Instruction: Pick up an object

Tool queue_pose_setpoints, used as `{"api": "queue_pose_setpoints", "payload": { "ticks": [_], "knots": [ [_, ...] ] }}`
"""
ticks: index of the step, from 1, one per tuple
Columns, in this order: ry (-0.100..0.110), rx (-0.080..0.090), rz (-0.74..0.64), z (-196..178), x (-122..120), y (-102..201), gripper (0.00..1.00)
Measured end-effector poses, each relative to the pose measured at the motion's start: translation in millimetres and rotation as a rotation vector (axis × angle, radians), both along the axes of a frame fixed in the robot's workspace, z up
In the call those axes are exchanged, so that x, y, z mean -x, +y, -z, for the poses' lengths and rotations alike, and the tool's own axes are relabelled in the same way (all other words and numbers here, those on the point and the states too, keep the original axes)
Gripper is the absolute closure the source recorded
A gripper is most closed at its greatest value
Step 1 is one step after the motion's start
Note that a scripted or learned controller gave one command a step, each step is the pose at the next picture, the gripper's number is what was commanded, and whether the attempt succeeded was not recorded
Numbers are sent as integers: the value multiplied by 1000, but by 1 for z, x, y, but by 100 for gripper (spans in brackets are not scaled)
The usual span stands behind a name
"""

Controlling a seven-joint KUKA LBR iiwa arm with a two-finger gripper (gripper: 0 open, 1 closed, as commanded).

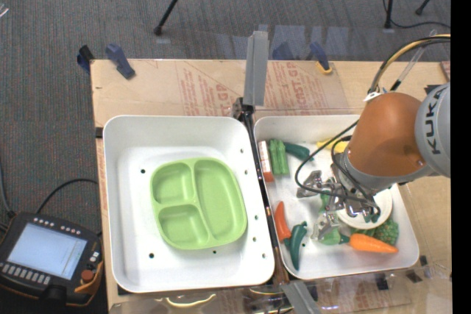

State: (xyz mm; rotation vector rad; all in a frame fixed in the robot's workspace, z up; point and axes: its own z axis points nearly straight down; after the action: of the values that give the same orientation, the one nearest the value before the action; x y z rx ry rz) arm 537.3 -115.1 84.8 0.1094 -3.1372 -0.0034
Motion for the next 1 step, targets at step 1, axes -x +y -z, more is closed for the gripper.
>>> {"api": "queue_pose_setpoints", "payload": {
  "ticks": [1],
  "knots": [
    [-2, 0, 15, -1, -70, 5, 0]
  ]
}}
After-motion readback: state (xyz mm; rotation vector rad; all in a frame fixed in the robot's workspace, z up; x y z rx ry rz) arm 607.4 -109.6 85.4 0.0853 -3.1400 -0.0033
